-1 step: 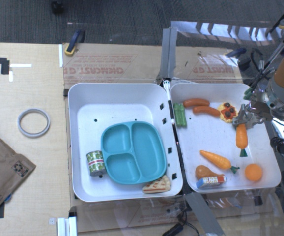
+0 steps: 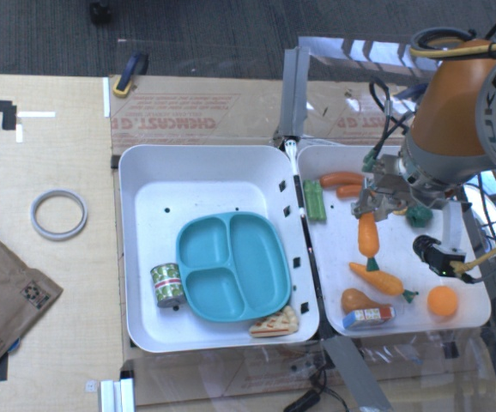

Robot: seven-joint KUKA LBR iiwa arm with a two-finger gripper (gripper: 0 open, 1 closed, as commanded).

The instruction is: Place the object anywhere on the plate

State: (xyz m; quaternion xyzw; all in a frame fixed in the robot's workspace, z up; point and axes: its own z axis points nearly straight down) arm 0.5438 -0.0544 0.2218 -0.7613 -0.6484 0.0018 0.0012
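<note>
A teal three-compartment plate (image 2: 232,266) lies in the left bin (image 2: 136,230). My gripper (image 2: 374,204) hangs over the right bin (image 2: 480,312), near its back middle. Directly below it an orange carrot (image 2: 367,237) points its narrow end up at the gripper and its green top toward the front. Whether the carrot is gripped or merely lies beneath the gripper cannot be made out from this angle.
In the left bin a small can (image 2: 167,284) stands at the plate's left and a waffle-like piece (image 2: 274,324) lies at its front. The right bin holds a second carrot (image 2: 378,281), a green block (image 2: 316,202), a sausage (image 2: 342,179), an orange (image 2: 442,301) and a small box (image 2: 368,317).
</note>
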